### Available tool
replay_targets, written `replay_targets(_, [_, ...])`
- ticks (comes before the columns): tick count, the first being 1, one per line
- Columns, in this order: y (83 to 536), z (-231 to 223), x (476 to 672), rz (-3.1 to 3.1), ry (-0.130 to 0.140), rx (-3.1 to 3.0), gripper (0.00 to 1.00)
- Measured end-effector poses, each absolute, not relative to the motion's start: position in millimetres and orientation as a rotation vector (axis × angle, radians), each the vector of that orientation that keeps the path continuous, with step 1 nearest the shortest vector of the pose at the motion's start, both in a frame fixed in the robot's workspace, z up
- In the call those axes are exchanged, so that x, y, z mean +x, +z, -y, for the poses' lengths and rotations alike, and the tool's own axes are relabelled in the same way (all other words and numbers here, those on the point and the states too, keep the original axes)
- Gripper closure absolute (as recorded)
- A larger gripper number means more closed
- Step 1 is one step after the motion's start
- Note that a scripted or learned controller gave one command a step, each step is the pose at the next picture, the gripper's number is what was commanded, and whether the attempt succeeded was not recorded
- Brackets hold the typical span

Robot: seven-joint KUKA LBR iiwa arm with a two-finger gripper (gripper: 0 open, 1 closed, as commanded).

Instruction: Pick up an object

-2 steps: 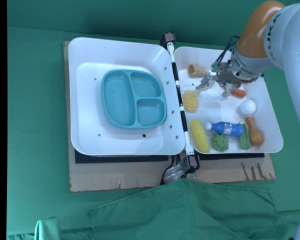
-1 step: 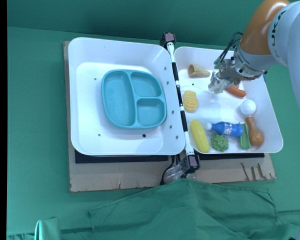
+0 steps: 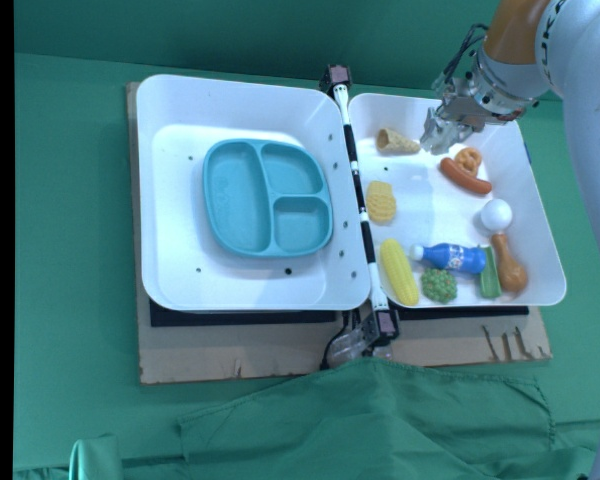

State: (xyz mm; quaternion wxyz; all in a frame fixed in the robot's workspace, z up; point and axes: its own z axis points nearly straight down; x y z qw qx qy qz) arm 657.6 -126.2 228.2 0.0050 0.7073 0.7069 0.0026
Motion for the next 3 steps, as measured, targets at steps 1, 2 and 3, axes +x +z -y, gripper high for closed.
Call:
replay_targets(1, [240.1, 127.6, 656.7, -2.207, 0.007, 2.217, 1.0])
replay_targets(2, [239.6, 128.1, 656.4, -2.207, 0.004, 2.219, 0.0])
replay_targets(3, [179.9, 96.5, 673.9, -2.237, -0.034, 2.23, 0.0])
